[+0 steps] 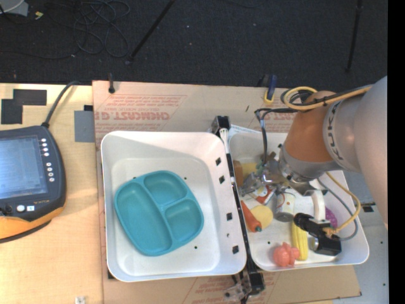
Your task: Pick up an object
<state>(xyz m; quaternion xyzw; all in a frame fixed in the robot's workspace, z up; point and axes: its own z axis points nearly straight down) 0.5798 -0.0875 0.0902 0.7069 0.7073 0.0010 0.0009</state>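
Observation:
My gripper [258, 182] is low in the left part of the right bin [354, 255], at the end of the grey arm with the orange band [310, 138]. It sits among small items: a yellow piece [249, 168] just behind it, and an orange carrot-like toy [249, 218] and a yellow round toy [263, 216] just in front of it. A pink toy [285, 254] and a yellow corn cob [299, 242] lie near the bin's front edge. Nothing can be seen held between the gripper's tips.
The left bin [126, 157] holds a teal divided plate [158, 211]. A purple item [332, 218] lies at the right side of the right bin. A black rail [231, 195] separates the bins. A tablet-like pendant [25, 170] rests on the bench at far left.

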